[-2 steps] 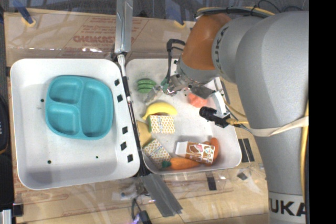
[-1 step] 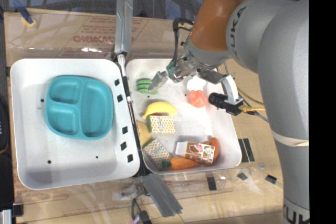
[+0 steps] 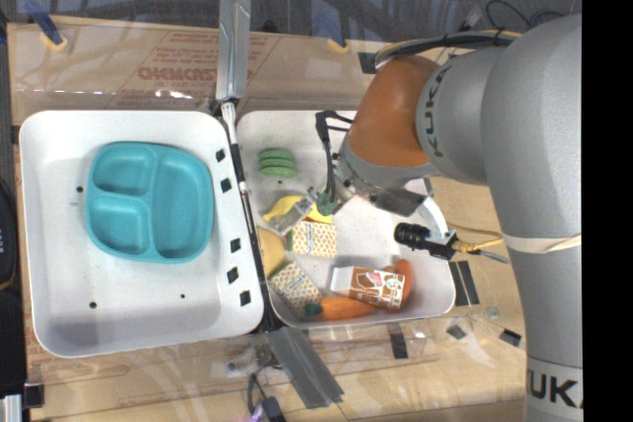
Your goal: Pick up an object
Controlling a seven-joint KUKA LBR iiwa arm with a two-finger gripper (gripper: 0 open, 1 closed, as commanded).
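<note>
A heap of small items, among them a yellow banana-shaped toy, a patterned packet and a brown carton, lies in the right white bin. The gripper reaches down just beside the banana toy; its grip cannot be made out. A teal divided plastic tray sits in the left white bin.

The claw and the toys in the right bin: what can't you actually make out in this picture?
- Claw: its tips sit low among the toys, under the orange wrist; open or shut is unclear.
- Banana: partly covered by the claw.
- Carrot: partly under the brown carton.
- Carton print: too small to read.
</note>
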